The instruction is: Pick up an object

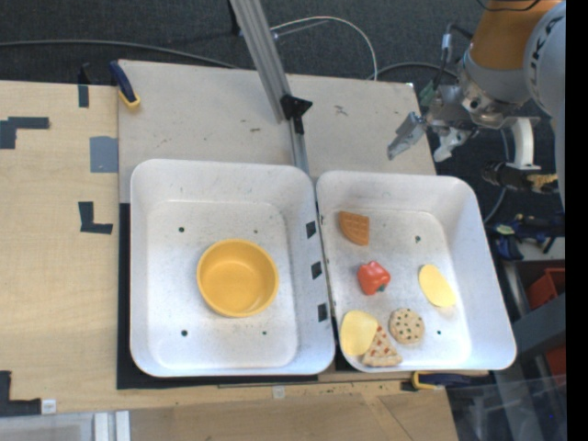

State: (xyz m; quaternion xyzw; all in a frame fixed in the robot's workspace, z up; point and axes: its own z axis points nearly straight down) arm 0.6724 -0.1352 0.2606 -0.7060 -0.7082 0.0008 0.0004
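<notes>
the gripper (421, 141) hangs at upper right, fingers spread, holding nothing. the red pepper (372, 277) looks light, stiff and slick; its sides suit gripping.

Bright even overhead light; soft faint shadows; white bins (225, 177) slightly glary; focus sharp.
</notes>
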